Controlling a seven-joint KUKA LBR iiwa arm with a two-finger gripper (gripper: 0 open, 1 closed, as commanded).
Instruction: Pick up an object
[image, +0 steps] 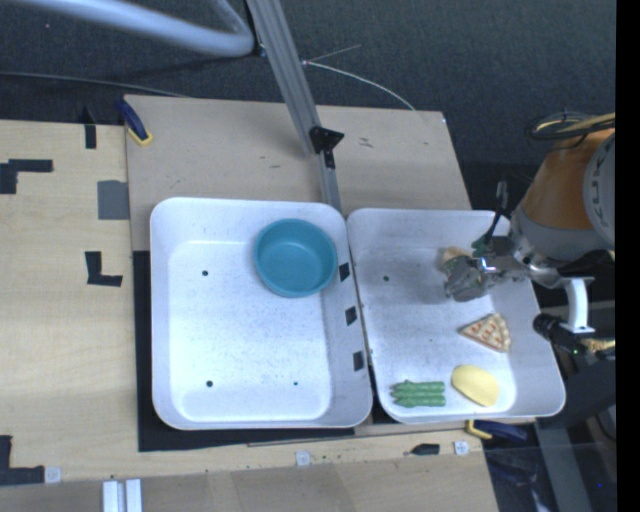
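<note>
In the right bin (400, 300) lie a pizza slice (487, 332), a yellow lemon-like piece (475, 385) and a green bean bundle (418, 393). My gripper (463, 277) hangs low over the upper right part of that bin, above the pizza slice. A pale object (456, 256) peeks out just behind it, mostly hidden. The fingers are blurred into a grey mass.
A blue bowl (295, 257) sits in the upper part of the left bin (240, 330). A metal pole (300, 95) slants down to the divider between the bins. The arm's orange band (565, 195) hangs over the right bin's rim.
</note>
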